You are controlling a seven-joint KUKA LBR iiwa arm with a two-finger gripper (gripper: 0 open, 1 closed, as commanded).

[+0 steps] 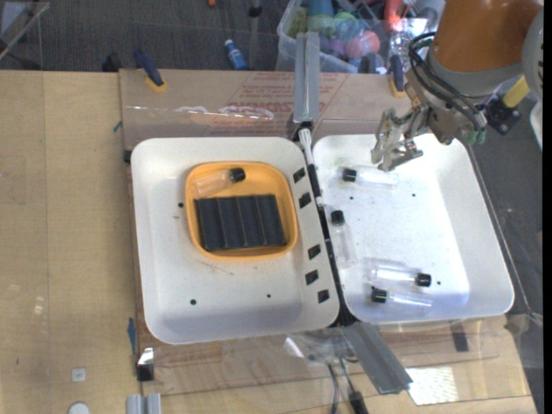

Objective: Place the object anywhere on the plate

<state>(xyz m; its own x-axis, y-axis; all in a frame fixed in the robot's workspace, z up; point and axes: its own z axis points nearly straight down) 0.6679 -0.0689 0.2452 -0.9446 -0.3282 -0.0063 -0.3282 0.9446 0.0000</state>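
The gripper (390, 158) hovers over the right bin (448, 188), finger state indeterminate. A clear vial (231, 177) (black-capped) lies on the orange plate (241, 210).

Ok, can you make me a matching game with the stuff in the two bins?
Things:
1. orange plate
2. black ridged block
3. gripper
4. two clear vials with black caps

Places:
A. near side of the right bin
B. lying on the plate
C. above the far side of the right bin
D. in the left bin

Pairs: 1-D, 2-B, 3-C, 4-A
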